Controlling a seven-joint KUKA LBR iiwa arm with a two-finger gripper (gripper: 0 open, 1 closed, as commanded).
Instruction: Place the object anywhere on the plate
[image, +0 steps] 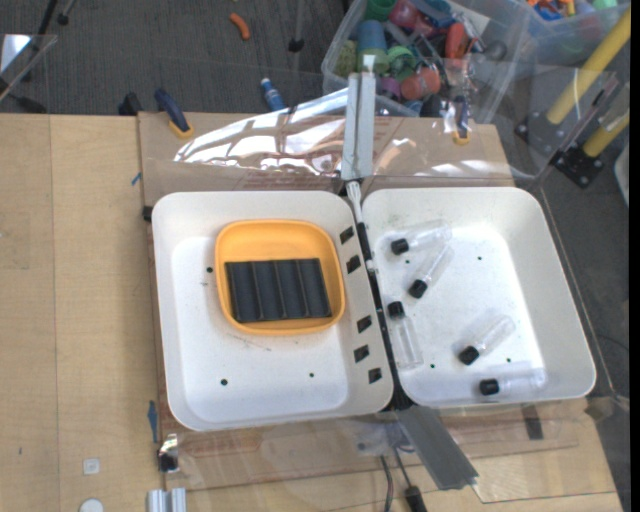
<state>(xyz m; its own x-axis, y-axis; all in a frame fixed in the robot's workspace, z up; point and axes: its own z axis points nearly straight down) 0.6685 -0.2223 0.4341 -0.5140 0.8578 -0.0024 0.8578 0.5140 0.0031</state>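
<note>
1. The object (278, 289) is a dark, nearly black rectangular block, ribbed into four side-by-side ridges running front to back, with a matte surface.
2. It lies flat in the middle of the plate (232, 245), covering most of the plate's floor.
3. The plate is a yellow-orange dish with rounded corners and a raised rim; it sits in the left bin (190, 380), toward the back of it.
4. Just right of the plate, along the seam where the two bins meet, a row of small black tabs (362, 322) runs front to back.
5. Beyond that seam, well to the plate's right, the right bin (560, 300) holds several clear tubes with black caps; one (432, 270) lies tilted near the back, another (484, 339) lies nearer the front, and a third (512, 383) rests along the front wall.
6. Behind the plate, past the bins' back edge, a crinkled clear plastic sheet (270, 145) lies on the bench.
7. The gripper's jaws: I cannot tell their state from this view.
</note>
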